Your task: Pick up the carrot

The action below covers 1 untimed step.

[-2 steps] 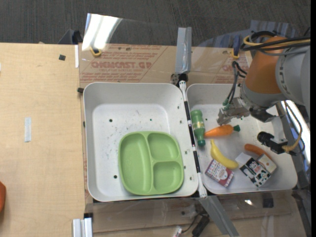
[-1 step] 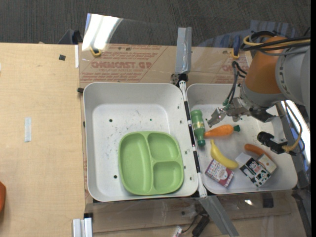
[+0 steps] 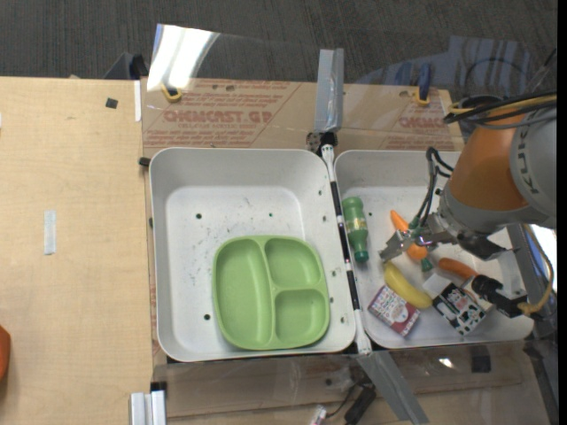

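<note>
The table [image 3: 71, 237] was pale wood, and two white bins sat on it side by side. The carrot [image 3: 401, 223] lay in the right bin [image 3: 372, 171], near the middle. It was small and orange, and its long side ran from up-left down to the right. Its lower end went under the gripper [image 3: 409, 244], which sat right over that end, so the carrot lay a little up and to the left of the gripper. I could not tell if the gripper was wide or narrow, or if it had the carrot. A green bottle [image 3: 355, 228] stood just to the left of the carrot, by the bin wall. A yellow banana [image 3: 406, 287] lay below, and a pink box [image 3: 392, 310] below that. In the left bin [image 3: 177, 228] was a green plate [image 3: 271, 290].
</note>
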{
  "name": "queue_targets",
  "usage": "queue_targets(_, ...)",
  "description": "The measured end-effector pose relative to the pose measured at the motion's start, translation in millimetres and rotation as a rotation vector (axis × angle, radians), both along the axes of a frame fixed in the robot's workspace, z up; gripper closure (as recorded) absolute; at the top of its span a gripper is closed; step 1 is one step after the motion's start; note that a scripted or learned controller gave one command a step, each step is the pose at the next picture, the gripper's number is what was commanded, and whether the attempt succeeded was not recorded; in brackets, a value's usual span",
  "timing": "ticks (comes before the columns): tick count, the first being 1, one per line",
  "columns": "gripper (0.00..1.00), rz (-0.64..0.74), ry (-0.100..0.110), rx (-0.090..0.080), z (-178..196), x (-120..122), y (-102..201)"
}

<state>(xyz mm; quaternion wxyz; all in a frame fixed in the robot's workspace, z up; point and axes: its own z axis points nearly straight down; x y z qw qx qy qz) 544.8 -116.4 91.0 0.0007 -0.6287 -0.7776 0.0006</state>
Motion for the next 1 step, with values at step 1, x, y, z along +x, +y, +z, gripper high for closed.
queue_targets(1,1.0,-0.004,0.0,0.0,8.6,0.1,-1.2)
